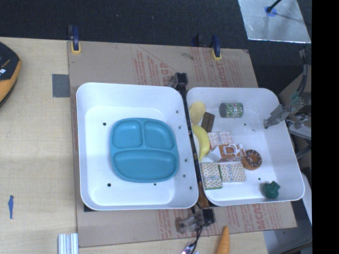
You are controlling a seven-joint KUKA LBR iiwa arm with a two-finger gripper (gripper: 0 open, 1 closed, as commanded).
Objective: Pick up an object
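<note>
The right bin holds several small items: a green can lying at the back, a banana along the left wall, a brown bar, a chocolate donut, printed packets and a green toy in the front right corner. My gripper reaches in over the bin's right rim, right of the can and above the donut, and nothing shows in it. A blue divided plate lies in the left bin.
Clamps pin the cardboard sheet under the bins at the back. An orange carrot lies on the bench in front of the right bin. A yellow-and-black object sits at the far left edge.
</note>
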